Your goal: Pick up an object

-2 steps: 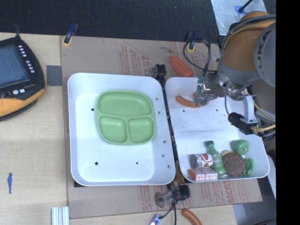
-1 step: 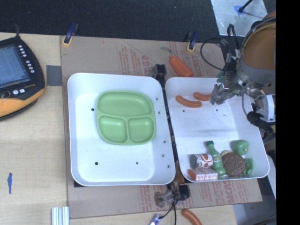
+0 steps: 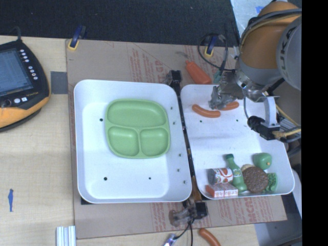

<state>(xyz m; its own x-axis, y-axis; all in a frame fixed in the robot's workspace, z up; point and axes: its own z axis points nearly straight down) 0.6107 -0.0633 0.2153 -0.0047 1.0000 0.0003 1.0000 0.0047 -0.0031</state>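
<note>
While the grey arm (image 3: 271,40) is reaching in from the right with its orange band showing above the wrist, the gripper (image 3: 221,100) is hanging low over the far end of the right bin (image 3: 241,137). Whether it is clenched or released cannot be told from this slant, since the wrist is hiding its tips. A hot dog (image 3: 206,110) is lying on the bin floor just below and to the left of the gripper, and a second orange sausage-like piece (image 3: 230,105) is sitting right beside the gripper on its right; whether either is being touched cannot be made out.

Well apart from the gripper, toward the near corner of the same bin, a cluster of toy food is resting together: a red can (image 3: 221,176), a green bottle (image 3: 233,172), a brown round patty (image 3: 254,179), a green pepper-like piece (image 3: 262,161) and a small red and white box (image 3: 223,191).

Far to the gripper's left, the left bin (image 3: 92,152) is carrying a green divided plate (image 3: 137,128). Beyond the gripper, outside the bins, an orange carrot-like toy (image 3: 197,73) is lying on the brown board (image 3: 128,58). At the far left a control pendant (image 3: 20,83) is sitting on the bench.
</note>
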